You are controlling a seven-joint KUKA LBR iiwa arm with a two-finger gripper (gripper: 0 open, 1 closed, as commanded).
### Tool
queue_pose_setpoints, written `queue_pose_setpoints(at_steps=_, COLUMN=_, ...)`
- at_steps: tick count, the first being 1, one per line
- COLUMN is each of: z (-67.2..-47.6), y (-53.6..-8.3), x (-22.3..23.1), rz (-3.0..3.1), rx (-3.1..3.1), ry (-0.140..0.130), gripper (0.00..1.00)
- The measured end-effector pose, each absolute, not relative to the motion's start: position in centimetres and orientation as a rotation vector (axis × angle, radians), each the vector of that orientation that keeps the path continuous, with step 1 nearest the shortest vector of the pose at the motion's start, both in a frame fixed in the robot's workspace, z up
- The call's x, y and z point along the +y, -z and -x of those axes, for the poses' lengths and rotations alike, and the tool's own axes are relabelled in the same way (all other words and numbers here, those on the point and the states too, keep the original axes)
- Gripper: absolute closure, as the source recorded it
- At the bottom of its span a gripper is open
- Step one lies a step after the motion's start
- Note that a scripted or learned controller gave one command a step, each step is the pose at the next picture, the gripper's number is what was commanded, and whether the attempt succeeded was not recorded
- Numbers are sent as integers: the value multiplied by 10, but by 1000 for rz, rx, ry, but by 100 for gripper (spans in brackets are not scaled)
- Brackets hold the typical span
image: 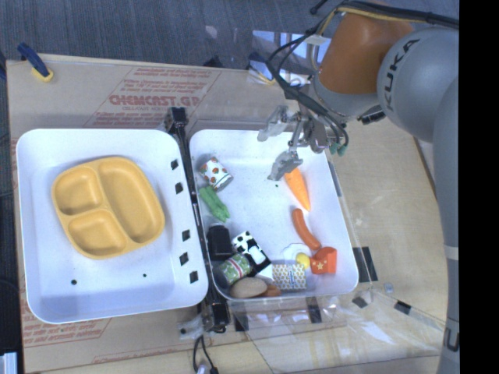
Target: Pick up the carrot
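Hovering right at the carrot's top end, nothing grabbed yet

Working down by size: the cardboard-covered surface carries two glossy white bins, and the left bin has a matte yellow divided tray in it, three rounded compartments. The right bin is my side. My jaws are spread open with nothing between them, sitting just over the upper tip of the carrot, a smooth orange tapered plastic-looking piece lying near the bin's right wall. Just below it there's an orange hot dog, curvy and similar in colour, so easy to mix up. I'd say I'm at the approach step; next I need to drop straddling the carrot's body and close.
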State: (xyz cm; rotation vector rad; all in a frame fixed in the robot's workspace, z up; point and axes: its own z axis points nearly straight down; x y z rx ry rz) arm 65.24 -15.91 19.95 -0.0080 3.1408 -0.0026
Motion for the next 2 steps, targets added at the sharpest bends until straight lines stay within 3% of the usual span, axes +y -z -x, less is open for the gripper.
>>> queue_pose_setpoints(at_steps=1, z=-638, y=-90, x=-190, rz=-16, rx=3144, ry=-1, gripper=0)
queue_pose_setpoints(at_steps=2, z=-642, y=-104, x=-187, rz=-1, rx=3135, ry=3, gripper=100)
